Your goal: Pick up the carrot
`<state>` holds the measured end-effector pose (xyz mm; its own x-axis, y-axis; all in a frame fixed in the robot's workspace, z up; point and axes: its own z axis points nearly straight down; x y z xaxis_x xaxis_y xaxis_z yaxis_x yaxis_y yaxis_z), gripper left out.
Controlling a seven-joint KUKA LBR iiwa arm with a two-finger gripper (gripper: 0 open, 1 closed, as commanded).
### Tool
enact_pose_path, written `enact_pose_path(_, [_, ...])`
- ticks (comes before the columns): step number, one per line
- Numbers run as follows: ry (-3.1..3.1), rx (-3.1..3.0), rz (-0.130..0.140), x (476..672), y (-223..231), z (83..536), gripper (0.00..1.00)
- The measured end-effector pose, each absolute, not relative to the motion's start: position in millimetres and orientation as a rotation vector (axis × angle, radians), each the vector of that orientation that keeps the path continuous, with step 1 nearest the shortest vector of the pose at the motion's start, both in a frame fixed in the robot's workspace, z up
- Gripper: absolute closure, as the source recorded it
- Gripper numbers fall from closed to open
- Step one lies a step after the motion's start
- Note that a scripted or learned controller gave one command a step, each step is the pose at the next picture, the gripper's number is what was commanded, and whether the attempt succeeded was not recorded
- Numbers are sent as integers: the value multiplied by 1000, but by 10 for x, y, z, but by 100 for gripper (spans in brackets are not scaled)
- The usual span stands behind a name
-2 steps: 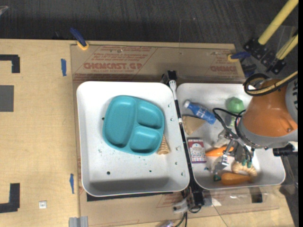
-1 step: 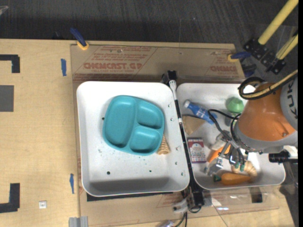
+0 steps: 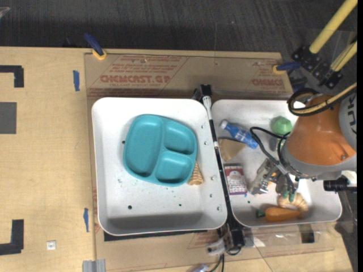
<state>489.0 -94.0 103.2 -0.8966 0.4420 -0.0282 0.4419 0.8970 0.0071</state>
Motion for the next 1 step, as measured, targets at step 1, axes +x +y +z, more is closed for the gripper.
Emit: enact_pose_path(1, [3112, 335, 2, 5043, -442, 2178, 100])
